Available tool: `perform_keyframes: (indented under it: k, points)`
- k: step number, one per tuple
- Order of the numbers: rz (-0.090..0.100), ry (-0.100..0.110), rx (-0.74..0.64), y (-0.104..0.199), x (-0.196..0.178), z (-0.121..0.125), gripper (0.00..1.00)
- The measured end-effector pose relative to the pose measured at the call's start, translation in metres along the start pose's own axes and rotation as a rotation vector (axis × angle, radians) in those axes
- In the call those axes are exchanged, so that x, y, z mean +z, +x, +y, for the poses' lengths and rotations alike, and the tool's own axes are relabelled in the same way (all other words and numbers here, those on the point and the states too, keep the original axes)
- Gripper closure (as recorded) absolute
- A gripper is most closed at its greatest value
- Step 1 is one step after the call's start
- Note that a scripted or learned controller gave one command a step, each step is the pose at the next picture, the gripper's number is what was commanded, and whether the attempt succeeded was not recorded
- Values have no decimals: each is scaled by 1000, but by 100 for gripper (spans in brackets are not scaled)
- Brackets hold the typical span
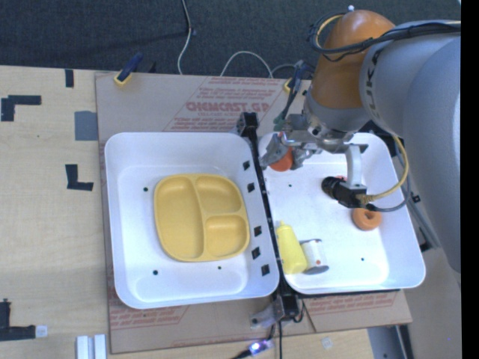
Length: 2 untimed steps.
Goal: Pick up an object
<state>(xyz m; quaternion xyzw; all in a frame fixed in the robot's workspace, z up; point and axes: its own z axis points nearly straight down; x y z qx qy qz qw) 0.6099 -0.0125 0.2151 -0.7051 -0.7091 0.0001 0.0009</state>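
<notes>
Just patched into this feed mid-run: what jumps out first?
The big grey arm with its orange band reaches in from the right, its gripper low over the right white bin's far left corner, beside a small orange-red object. In the left white bin lies a yellow divided plastic plate.

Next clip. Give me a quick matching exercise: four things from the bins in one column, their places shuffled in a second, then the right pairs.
Things:
1. yellow tray
2. orange ring
3. yellow bottle
4. gripper

Places:
A. right bin, near its right wall
B. right bin's far left corner, by the divider
C. middle of the left bin
D. right bin's near left part, along the divider

Pairs: 1-C, 2-A, 3-D, 4-B
</notes>
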Motion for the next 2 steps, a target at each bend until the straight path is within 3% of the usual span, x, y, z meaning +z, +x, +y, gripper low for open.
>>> perform_keyframes:
  k: [2]
  points:
    - [1,-1,-2,115,-4,24,100]
